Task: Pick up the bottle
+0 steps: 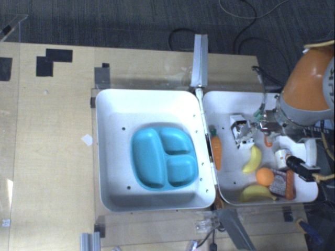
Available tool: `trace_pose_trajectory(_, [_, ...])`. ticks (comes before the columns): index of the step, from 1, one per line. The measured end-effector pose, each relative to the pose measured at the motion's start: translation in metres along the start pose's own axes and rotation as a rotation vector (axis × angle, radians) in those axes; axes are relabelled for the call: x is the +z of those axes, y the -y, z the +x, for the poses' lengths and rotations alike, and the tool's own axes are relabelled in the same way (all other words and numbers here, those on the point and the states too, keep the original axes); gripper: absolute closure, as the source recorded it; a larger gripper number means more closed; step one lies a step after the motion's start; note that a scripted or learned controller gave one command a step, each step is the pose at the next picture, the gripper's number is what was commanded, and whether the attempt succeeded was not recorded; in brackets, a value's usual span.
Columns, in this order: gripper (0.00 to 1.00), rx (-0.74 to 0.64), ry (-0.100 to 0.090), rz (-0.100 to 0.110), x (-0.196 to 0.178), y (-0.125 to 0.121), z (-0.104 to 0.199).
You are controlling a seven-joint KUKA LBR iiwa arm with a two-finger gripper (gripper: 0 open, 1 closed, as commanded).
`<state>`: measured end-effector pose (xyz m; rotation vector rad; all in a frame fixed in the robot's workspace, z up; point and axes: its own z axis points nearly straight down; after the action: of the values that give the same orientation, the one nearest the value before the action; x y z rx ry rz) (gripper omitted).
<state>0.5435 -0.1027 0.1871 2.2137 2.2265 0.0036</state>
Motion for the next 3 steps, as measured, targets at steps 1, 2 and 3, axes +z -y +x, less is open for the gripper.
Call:
trace_pose_trajectory(1, [0.0, 0.035, 0.002, -0.005, -0.25, -0.078, -0.026])
trace_pose_trajectory(2, [1.0, 0.025, 0.004, -0.011, -0.262, -0.079, -0.024])
trace_pose_trajectory(3, [1.0, 0.015, 0.006, -0.017, -0.274, -0.081, -0.022])
